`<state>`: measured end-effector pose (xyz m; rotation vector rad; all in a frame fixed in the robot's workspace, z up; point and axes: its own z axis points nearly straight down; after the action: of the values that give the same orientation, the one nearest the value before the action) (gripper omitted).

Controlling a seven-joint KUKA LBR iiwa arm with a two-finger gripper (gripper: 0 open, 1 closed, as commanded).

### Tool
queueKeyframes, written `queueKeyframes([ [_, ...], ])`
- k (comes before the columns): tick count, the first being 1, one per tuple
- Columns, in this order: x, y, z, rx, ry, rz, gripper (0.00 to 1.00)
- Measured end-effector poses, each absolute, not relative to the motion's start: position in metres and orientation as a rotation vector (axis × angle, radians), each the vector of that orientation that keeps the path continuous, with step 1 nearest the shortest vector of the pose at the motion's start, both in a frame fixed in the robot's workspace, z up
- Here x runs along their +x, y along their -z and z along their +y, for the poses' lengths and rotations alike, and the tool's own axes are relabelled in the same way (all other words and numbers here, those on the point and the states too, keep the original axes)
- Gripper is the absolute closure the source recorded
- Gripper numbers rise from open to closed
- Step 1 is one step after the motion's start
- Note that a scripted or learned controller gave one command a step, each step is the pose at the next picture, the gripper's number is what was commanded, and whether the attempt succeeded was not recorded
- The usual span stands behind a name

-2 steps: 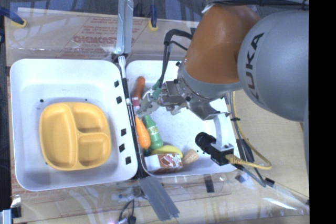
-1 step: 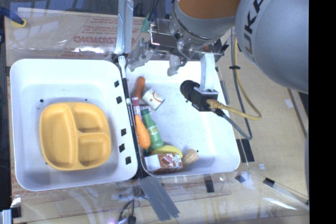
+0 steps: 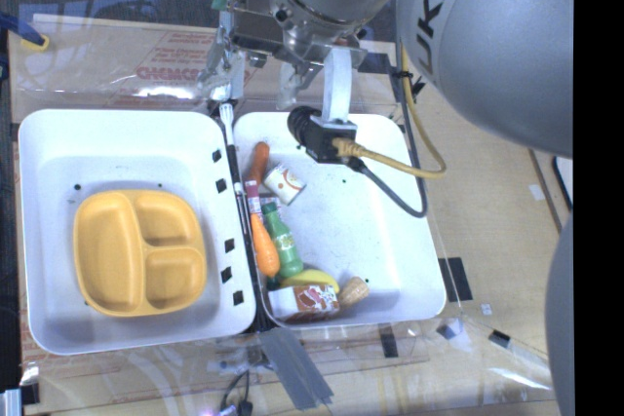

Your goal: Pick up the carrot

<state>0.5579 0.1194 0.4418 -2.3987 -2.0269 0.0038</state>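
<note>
Right bin (image 3: 409,239): carrot (image 3: 265,248) well below hand (image 3: 261,78) (grip state unclear).

I see a wooden bench (image 3: 487,239) under clear plastic sheeting (image 3: 117,63) (glare along the top), black tape marks (image 3: 454,280) nearby.

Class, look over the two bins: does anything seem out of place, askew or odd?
Nothing is spilled or broken. The right bin looks untidy: the carrot, a green bottle, a banana and a small can crowd its left wall, lying down. The yellow tray in the left bin sits slightly turned.
</note>
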Motion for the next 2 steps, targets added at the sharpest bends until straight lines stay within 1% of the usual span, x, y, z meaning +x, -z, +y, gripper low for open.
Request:
queueKeyframes([
  [1, 0.615, -0.399, 0.138, -2.525, -0.006, -1.868, 0.00],
  [2, 0.560, -0.316, 0.170, -2.693, -0.011, -1.613, 0.00],
])
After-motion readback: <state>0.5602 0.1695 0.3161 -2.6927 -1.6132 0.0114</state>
